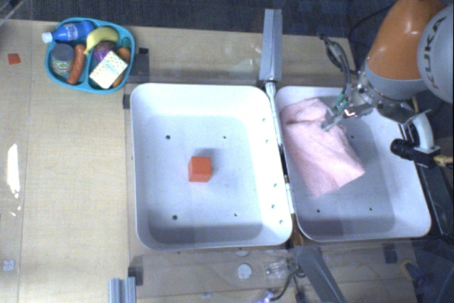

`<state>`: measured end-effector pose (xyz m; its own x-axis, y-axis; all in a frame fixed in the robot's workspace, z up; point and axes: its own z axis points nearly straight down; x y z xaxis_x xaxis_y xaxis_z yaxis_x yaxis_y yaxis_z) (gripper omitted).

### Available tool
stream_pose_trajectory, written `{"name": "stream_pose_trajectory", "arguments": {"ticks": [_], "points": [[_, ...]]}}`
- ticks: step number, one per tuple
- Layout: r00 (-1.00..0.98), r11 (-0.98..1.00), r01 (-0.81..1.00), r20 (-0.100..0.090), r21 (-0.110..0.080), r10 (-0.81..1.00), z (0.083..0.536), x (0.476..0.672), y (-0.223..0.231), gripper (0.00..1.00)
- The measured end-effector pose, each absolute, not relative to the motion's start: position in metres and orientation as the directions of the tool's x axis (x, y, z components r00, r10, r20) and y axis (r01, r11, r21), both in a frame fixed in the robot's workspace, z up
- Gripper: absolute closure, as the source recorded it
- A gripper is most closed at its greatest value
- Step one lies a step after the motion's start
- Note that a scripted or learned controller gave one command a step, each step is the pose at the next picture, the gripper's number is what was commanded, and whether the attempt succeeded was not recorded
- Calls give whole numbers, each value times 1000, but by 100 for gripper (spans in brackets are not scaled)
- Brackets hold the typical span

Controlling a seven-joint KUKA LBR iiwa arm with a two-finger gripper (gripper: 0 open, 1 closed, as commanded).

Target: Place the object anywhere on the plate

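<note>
From my seat, the far left of the bench (64, 174) has a small blue tray (89, 54) near its back edge, packed with toy groceries: a blue bottle (74, 31), a yellow banana (101, 35), a can, something purple and a white speckled card. A small red square (14, 59) lies on the bench left of the tray.

Moving right, I see the left bin (156, 117), white and shallow. An orange block (201, 169) sits alone on its floor, a little left of the middle. I see no plate in either bin, so I cannot say where the block stands in relation to one.

A grey metal post (270, 46) stands behind the seam where the two bins meet.

The right bin (397, 216) holds a pink cloth (319, 149), rumpled and spread over its left half, from the back wall down toward the middle. One edge lies close against the wall shared with the left bin.

The arm (408, 39) comes in from the right, its orange band above the back right corner of this bin. The gripper (339, 110) points down and left, its tip at the upper right edge of the cloth. I cannot tell from here whether it touches or pinches the fabric; it is too small and dark to read. It is well apart from the block, a whole bin away.
</note>
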<state>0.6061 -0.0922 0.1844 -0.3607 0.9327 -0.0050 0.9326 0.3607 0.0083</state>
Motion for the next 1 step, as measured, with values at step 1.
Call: {"name": "stream_pose_trajectory", "arguments": {"ticks": [1], "points": [[-368,368,930,-7,12,930,227,609,-91,100]]}}
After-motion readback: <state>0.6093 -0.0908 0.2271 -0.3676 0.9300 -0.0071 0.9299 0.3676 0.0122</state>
